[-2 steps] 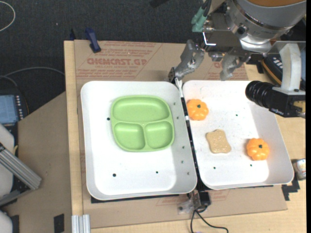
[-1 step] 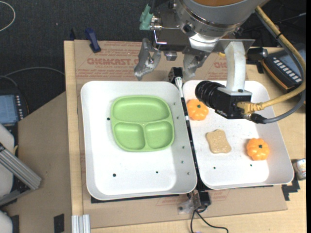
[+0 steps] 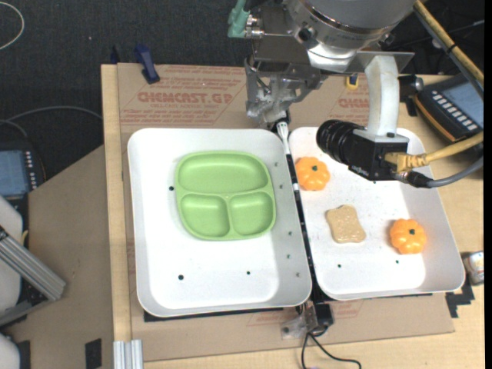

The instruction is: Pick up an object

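Observation:
In the right bin [image 3: 438, 271] lie a small orange pumpkin [image 3: 311, 173] at the back left, a tan slice of toast [image 3: 345, 224] in the middle and a second orange pumpkin [image 3: 407, 235] at the right. A green divided plate [image 3: 223, 194] sits in the left bin [image 3: 154, 244]. My gripper [image 3: 269, 108] hangs over the back edge where the two bins meet, up and to the left of the nearer pumpkin. It is apart from every object, and nothing shows in it.
A black cylinder [image 3: 352, 148] on a white bracket [image 3: 382, 91], with cables trailing right, hangs over the back of the right bin, close beside the first pumpkin. The bins rest on a cardboard sheet [image 3: 192, 91]. A blue clip [image 3: 146, 64] lies at its back left.

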